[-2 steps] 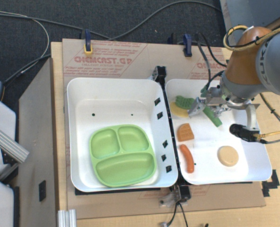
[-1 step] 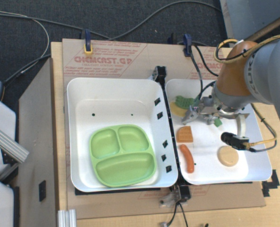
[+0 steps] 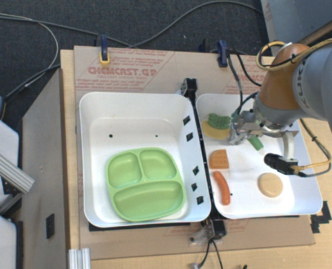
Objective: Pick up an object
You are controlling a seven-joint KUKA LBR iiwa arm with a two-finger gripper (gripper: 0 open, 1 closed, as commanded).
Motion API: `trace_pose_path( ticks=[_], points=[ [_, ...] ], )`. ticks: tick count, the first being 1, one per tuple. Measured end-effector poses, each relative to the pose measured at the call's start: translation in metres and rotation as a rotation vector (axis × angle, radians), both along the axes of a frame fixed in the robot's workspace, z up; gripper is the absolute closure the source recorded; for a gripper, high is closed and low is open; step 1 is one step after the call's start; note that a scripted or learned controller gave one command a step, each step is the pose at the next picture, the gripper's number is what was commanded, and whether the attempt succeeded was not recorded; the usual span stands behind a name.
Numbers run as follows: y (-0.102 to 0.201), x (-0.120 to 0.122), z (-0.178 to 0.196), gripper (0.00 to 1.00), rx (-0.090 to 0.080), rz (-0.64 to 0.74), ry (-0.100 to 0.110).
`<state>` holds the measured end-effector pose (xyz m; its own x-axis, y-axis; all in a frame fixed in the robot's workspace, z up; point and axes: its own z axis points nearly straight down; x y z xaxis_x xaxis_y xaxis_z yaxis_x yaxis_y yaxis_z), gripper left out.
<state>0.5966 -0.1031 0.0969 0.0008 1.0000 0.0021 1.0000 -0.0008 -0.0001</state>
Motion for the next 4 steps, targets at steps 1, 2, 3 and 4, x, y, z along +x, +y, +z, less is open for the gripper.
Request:
trace_pose_path(
  ticks=[1, 2, 3, 4],
  points=[
    [0.009, 0.007, 0.059, 1.00, -0.002, 0.003, -0.007],
    [0.009, 0.006, 0.124, 1.00, -0.003, 0.003, -0.008],
    [0.012, 0.004, 0.188, 1.00, -0.003, 0.003, -0.008],
    [0.012, 0.005, 0.186, 1.00, -0.003, 0.002, -0.002]
  ],
)
